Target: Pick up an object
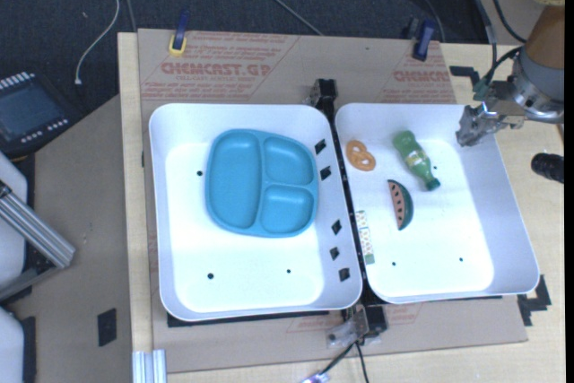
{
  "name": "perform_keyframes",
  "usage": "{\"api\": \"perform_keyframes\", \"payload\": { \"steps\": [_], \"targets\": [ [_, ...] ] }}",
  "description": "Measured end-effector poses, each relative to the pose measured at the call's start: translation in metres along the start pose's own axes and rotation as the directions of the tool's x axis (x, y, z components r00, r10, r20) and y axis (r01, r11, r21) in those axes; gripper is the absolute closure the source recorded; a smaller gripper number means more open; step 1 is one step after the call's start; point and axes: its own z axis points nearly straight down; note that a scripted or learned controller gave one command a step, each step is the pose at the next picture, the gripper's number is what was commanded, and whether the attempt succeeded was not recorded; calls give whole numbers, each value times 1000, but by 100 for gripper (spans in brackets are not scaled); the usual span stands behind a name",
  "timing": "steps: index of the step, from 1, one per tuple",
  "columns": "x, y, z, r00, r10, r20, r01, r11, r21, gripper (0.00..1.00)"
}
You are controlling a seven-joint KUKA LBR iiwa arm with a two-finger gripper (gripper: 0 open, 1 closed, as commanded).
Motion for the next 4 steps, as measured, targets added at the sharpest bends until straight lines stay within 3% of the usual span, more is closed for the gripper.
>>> {"api": "perform_keyframes", "payload": {
  "steps": [1,2,4],
  "targets": [
    [60,-17,3,1000,-5,-5,5,1000,10,100],
    [106,-20,4,1000,-4,-5,4,1000,10,100],
    [211,-51,16,1000,-4,-6,4,1000,12,100]
  ]
}}
